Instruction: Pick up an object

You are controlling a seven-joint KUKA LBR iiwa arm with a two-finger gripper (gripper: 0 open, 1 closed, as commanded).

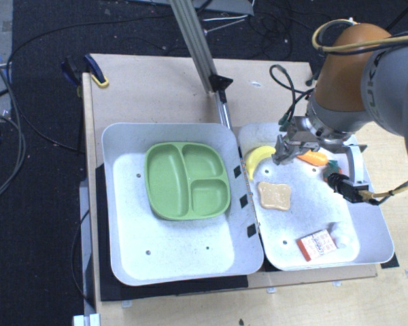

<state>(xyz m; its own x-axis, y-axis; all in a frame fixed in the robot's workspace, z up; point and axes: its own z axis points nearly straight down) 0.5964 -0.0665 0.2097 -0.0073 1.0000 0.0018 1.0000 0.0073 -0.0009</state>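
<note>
In the right bin (340, 212) lie a yellow banana (257, 159) at the upper left, a slice of toast (275, 196) in the middle, an orange piece (313, 158) near the far wall and a small red and white box (317, 244) near the front. My gripper (283, 156) hangs over the bin's far left part, just right of the banana and left of the orange piece. Nothing shows between its fingertips.
The left bin (170, 250) holds a green three-compartment plate (188, 180). A metal pole (194, 32) slants from the top down to the bins' far edge. Black clips (245, 199) sit along the seam between the bins. A black and red connector (343, 185) hangs off the wrist.
</note>
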